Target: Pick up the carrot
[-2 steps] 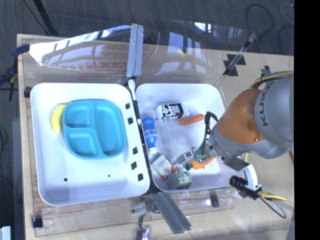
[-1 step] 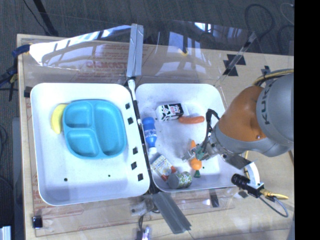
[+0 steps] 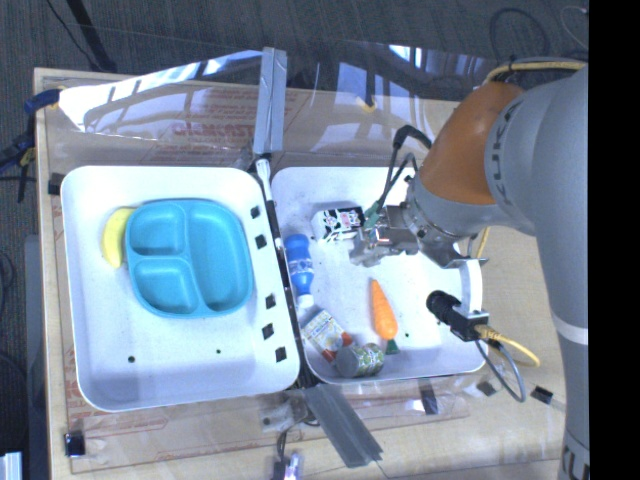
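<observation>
The tool hangs over the upper middle of the right-hand shallow white bin; whether it is released or clenched, I cannot tell from this angle. Just below it, apart from it, the orange tapered carrot lies on the bin floor, green end toward the near wall. Beside the tool sits a small black-and-white box. A blue-capped clear bottle lies along the left wall. Across the divider, a blue sectioned plastic tray partly covers a yellow banana in the left white bin.
</observation>
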{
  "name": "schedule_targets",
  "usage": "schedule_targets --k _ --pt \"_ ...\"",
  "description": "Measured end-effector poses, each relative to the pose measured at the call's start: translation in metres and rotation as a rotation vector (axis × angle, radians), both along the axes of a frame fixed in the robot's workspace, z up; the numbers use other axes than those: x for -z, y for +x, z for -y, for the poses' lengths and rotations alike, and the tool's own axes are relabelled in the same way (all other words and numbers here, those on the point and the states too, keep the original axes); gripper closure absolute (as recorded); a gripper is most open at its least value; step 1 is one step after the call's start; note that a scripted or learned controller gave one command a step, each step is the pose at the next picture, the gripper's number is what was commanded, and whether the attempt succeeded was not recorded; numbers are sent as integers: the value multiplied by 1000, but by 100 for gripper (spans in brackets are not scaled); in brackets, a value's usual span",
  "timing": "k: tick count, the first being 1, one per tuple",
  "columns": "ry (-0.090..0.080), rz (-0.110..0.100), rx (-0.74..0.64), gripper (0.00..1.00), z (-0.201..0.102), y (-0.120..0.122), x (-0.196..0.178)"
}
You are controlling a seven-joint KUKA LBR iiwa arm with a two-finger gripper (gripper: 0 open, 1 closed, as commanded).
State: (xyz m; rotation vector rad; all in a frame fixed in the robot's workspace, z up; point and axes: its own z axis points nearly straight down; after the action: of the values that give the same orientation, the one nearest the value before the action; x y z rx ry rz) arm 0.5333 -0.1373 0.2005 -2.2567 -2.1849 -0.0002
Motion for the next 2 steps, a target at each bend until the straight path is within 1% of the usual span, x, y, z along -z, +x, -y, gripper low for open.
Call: schedule_targets --k 1,2 --pt "0 -1 0 0 0 0 0" --pt "1 -3 -191 0 52 -11 110"
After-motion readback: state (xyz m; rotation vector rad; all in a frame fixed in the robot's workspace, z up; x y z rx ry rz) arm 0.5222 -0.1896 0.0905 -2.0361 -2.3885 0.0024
